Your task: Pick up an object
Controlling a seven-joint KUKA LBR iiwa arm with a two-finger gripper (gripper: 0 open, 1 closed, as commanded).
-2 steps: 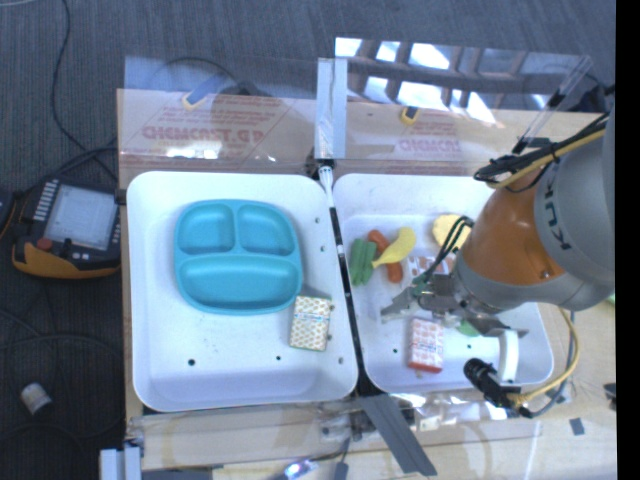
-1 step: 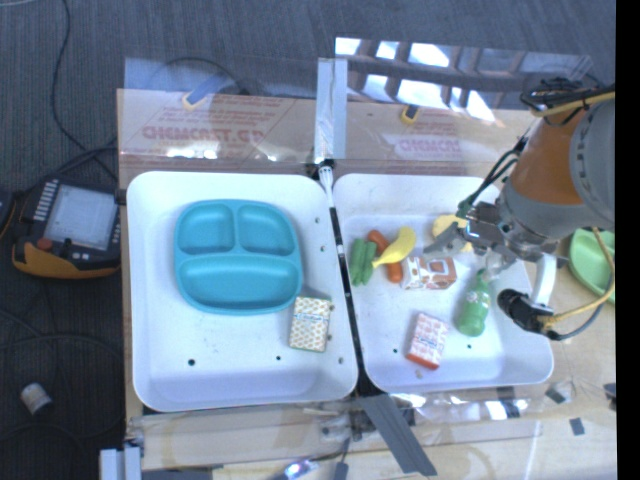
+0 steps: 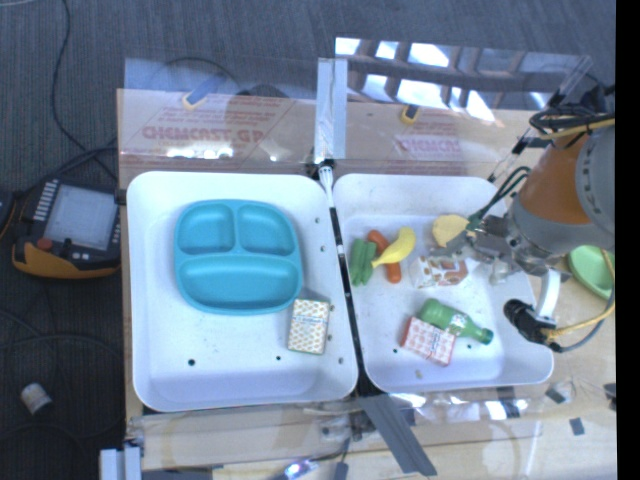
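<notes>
The right bin (image 3: 400, 368) holds several small items. A yellow banana (image 3: 396, 249) lies beside an orange carrot (image 3: 377, 239) and a green pepper (image 3: 360, 261). A green bottle (image 3: 455, 322) lies next to a red-and-white packet (image 3: 429, 340). A clear wrapped packet (image 3: 444, 270) sits mid-bin, with a yellow rounded piece (image 3: 449, 229) above it. My gripper (image 3: 484, 234) hangs low over the bin's right side, just right of the yellow piece and above the wrapped packet. Nothing is visibly held.
The left bin (image 3: 160, 368) carries a blue divided plate (image 3: 238, 255) and a small patterned box (image 3: 309, 325). A green object (image 3: 592, 268) sits outside the right bin behind the arm. Cables (image 3: 560, 333) loop near the bin's right wall.
</notes>
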